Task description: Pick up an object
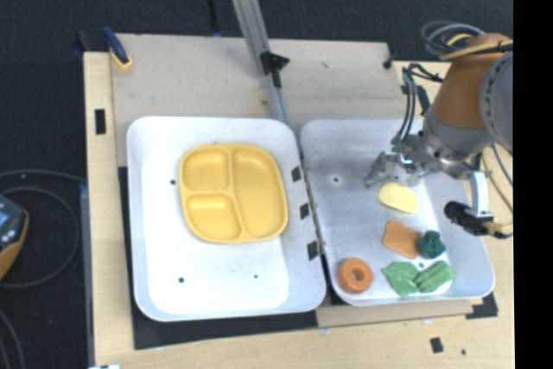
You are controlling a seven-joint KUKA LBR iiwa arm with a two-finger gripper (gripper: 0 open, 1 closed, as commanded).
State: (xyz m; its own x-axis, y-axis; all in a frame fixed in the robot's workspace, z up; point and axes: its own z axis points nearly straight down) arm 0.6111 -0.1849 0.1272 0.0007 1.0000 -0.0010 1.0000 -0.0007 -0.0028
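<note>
We saw a yellow divided plate [233, 193] lying in the left bin [147, 272]. In the right bin [346, 151] sat an orange ring [354, 274], green pieces [417, 277], an orange block [399, 238] and a pale yellow piece [397, 198]. The gripper [390, 170] hung just above that piece, fingers apart, gripping nothing.
</note>
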